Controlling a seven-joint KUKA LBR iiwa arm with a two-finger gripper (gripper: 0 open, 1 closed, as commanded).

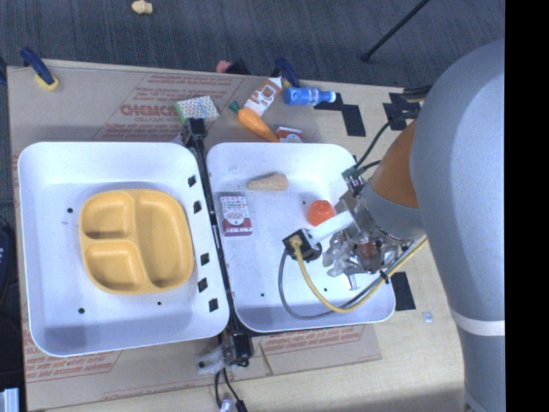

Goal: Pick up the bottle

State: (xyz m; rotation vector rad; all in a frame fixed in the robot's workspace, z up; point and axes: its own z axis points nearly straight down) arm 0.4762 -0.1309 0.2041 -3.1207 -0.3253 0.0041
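A small blue bottle (305, 97) lies on its side on the cardboard behind the right bin (257, 307), outside it. Beside it lies a white and orange bottle-like item (263, 97), also outside the bin. My gripper (346, 262) hangs low over the right part of the right bin, well in front of both bottles. A yellow cable (313, 294) loops from it over the bin floor. A small orange-red object (320, 212) sits just behind and to the left of the gripper. I see nothing held in the gripper.
The right bin also holds a tan cone-shaped piece (268, 182) and a red packet (234, 214). A yellow divided plate (135, 239) lies in the left bin (43, 316). An orange carrot (256, 124) and a patterned sponge (196, 108) rest behind the bins.
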